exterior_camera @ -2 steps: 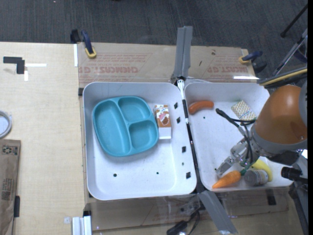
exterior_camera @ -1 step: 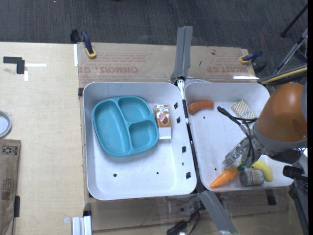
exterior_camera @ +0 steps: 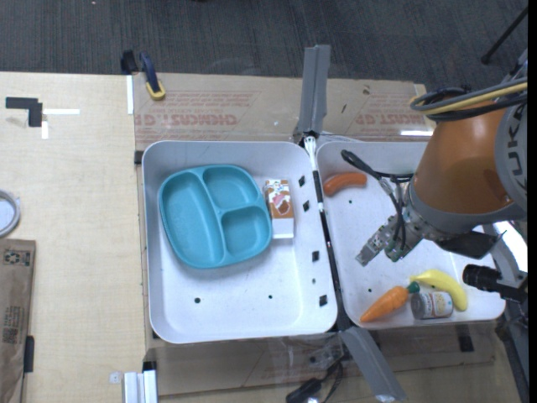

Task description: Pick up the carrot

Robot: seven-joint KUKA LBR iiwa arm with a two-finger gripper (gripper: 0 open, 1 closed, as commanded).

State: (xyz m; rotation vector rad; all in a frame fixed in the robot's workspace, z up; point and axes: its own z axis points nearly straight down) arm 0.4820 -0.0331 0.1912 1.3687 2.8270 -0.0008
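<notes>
From the overhead camera I count two white bins: the left bin [exterior_camera: 168, 309] and the right bin [exterior_camera: 352, 284], side by side, with a grey divider post [exterior_camera: 315, 91] rising at their shared far edge.

My gripper [exterior_camera: 382, 246] hangs over the middle of the right bin, under the arm's orange band [exterior_camera: 461, 166]. It is too small and foreshortened for me to say how it is set; I see nothing caught in it.

There is one carrot [exterior_camera: 384, 304], lying on the bin floor just below the gripper toward the near rim, apart from it, with its green end pointing right. Just right of that end I count one small jar [exterior_camera: 432, 306] and one banana [exterior_camera: 445, 284], the banana touching the jar. One orange-red sausage-shaped piece [exterior_camera: 344, 181] lies beyond the gripper, near the far rim.

Well left of the gripper, in the left bin, sit one blue three-compartment plate [exterior_camera: 214, 217] and one small printed box [exterior_camera: 279, 200] against the plate's right side.

The bins rest on brown cardboard [exterior_camera: 226, 107] over a light wooden bench [exterior_camera: 67, 225]. Dark grey carpet [exterior_camera: 252, 15] runs behind. At the bench's left edge I see one tape roll [exterior_camera: 7, 214] and one brown paper bag [exterior_camera: 17, 300].
</notes>
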